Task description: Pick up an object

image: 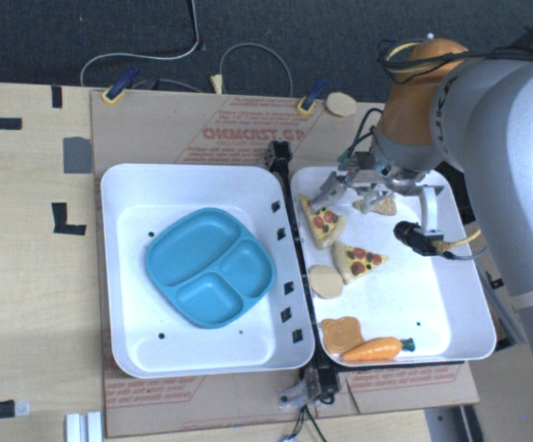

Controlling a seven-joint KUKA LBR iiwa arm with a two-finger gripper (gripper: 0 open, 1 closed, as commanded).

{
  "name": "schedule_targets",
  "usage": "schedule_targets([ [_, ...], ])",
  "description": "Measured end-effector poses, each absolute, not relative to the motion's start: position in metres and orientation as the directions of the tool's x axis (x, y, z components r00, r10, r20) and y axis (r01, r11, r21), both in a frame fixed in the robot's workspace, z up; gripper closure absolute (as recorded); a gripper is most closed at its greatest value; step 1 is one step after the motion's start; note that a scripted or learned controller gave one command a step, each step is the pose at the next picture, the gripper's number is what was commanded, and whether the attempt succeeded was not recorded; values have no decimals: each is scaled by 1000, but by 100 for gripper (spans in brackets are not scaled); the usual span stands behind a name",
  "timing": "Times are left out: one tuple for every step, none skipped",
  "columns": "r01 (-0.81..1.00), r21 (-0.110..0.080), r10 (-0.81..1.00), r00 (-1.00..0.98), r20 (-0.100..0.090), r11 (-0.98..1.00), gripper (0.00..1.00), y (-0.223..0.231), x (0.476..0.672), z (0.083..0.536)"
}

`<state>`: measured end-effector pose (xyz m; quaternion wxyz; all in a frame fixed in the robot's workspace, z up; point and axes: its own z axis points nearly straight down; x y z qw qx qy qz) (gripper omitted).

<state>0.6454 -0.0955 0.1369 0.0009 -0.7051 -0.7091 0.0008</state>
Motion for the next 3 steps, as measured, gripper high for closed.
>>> schedule_targets([
  [1000, 0, 1000, -2, -2, 2, 0, -96, 631, 83],
  [1000, -6, 1000, -4, -4, 4, 0, -96, 668, 85],
  [1000, 0, 1000, -2, -1, 2, 0, -100, 669, 85],
])
